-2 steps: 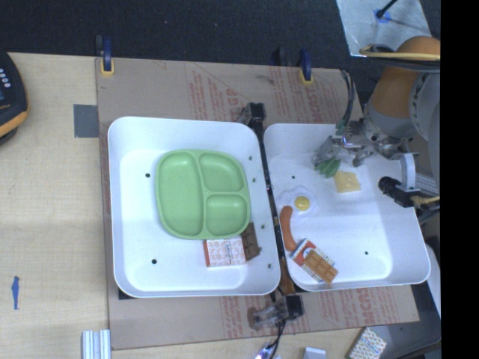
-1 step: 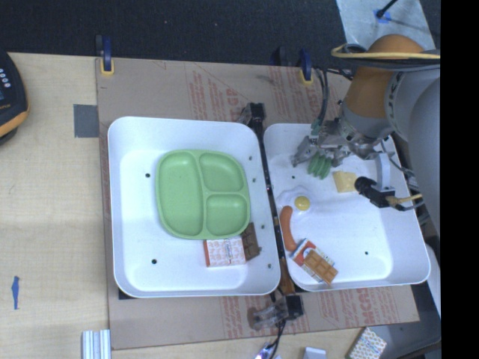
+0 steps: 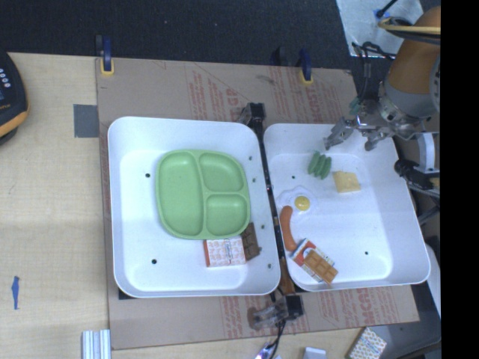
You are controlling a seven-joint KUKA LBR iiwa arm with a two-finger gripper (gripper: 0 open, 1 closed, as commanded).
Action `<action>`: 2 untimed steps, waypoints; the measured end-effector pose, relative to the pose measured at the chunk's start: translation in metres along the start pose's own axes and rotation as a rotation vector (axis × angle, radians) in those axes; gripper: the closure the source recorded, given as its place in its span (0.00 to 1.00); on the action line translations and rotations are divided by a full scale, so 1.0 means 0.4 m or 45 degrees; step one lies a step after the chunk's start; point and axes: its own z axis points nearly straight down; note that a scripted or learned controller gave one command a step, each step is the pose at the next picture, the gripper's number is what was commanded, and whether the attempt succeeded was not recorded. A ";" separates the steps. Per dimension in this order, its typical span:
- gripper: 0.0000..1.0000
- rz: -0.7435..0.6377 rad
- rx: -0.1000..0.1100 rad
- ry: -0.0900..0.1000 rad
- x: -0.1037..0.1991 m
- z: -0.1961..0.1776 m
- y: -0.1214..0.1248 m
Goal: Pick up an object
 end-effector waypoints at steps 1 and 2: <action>0.00 -0.006 0.013 0.003 0.054 0.184 -0.005; 0.00 -0.009 0.010 0.003 0.151 0.176 -0.003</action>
